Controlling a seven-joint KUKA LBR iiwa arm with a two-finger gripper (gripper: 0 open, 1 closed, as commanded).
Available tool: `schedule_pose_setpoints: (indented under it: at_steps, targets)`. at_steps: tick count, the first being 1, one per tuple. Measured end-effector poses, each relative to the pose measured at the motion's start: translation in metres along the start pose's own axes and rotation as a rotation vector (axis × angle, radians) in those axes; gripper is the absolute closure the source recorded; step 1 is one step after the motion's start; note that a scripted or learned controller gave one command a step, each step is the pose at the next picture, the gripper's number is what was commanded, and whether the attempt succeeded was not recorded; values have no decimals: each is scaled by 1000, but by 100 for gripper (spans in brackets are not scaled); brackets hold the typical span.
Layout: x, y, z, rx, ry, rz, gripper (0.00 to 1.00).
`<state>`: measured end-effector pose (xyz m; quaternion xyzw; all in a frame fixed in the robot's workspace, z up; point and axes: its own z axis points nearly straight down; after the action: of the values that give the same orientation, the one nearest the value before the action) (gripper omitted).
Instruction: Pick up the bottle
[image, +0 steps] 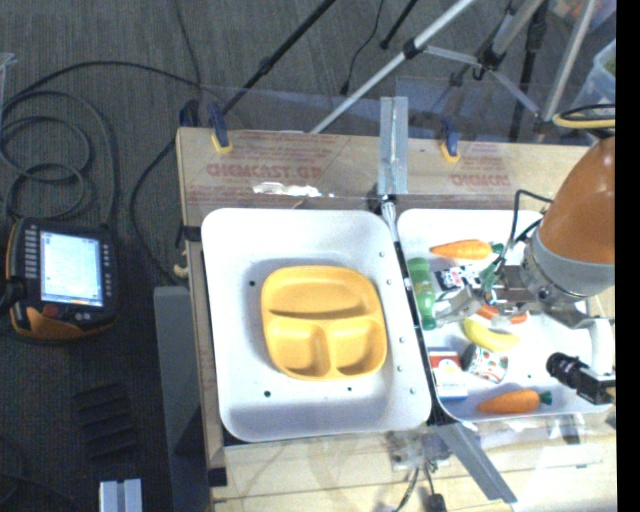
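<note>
- The green bottle (422, 291) is lying at the right bin's (470, 410) left wall, just left of the gripper (478, 296).
- Whether the jaws are released or clenched, I cannot tell.
- The banana (490, 334) and carrot (462, 249) are crowding the bottle, so the gripper is risking a wrong catch.

Yellow divided tray (323, 322) centred in the left bin (230, 300). In the right bin (455, 408): green bottle (424, 291) along its left wall, carrots near the far (463, 249) and near (511, 402) edges, banana (489, 333) between. Pincer (478, 297) low over the clutter just right of the bottle, grey arm (580, 235) entering from the bench's right edge.
</note>
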<state>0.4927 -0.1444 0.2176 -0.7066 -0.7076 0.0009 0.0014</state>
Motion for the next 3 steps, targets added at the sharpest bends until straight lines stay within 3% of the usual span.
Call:
schedule_pose_setpoints:
  at_steps: [1,2,3]
  targets:
    - [-53,46,123,-1,0,165,0]
    - [-31,70,126,-17,-25,118,0]
    - [-26,71,117,-15,-17,115,100]
